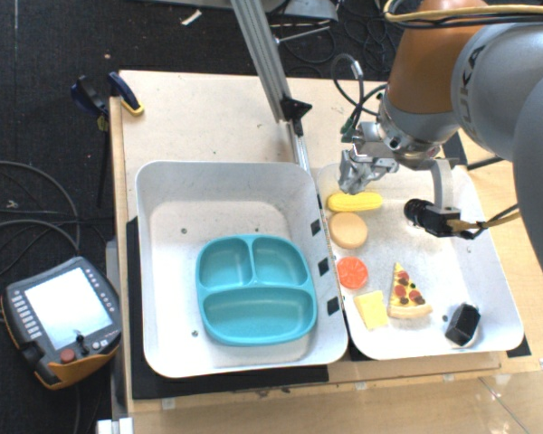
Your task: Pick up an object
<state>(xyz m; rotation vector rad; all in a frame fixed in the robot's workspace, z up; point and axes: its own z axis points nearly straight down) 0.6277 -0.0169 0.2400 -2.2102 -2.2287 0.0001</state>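
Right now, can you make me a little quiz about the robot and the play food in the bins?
1. True or false: the blue tray sits in the left bin.
2. Which food is the pincer right above? A) pizza slice B) banana C) cheese
3. Fill in: the orange slice lies between the bun and the ____.

Key:
1. True.
2. B, the banana; the pizza slice lies further toward the front.
3. Cheese.
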